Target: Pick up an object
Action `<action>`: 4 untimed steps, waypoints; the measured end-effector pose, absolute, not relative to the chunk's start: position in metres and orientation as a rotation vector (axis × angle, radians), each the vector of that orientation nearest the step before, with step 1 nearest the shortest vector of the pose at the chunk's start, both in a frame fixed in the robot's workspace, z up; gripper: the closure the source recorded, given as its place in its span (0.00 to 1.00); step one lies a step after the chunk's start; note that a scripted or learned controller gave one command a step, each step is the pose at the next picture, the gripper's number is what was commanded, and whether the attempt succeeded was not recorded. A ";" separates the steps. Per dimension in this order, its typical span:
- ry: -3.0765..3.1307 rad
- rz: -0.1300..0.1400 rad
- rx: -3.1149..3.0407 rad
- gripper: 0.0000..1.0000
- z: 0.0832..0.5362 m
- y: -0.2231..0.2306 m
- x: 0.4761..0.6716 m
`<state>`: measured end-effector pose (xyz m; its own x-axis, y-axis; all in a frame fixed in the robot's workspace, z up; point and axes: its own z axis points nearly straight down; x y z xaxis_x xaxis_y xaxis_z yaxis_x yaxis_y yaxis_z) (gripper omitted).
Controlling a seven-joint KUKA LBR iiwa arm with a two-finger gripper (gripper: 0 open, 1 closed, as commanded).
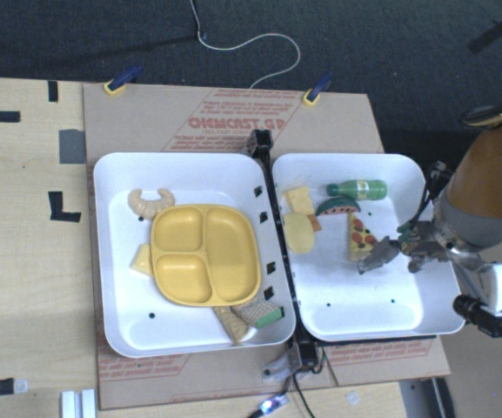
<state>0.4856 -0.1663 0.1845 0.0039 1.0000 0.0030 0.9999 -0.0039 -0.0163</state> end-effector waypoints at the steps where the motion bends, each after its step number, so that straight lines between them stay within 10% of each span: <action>1: -2.220 0.003 -2.219 0.00 0.191 -0.166 0.489; 3: -2.221 0.004 -2.217 0.00 0.085 -0.173 0.493; 4: -2.221 0.003 -2.218 1.00 0.098 -0.173 0.493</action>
<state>0.4934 -0.1725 0.0978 -0.0013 1.0000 0.0005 1.0000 0.0013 -0.0028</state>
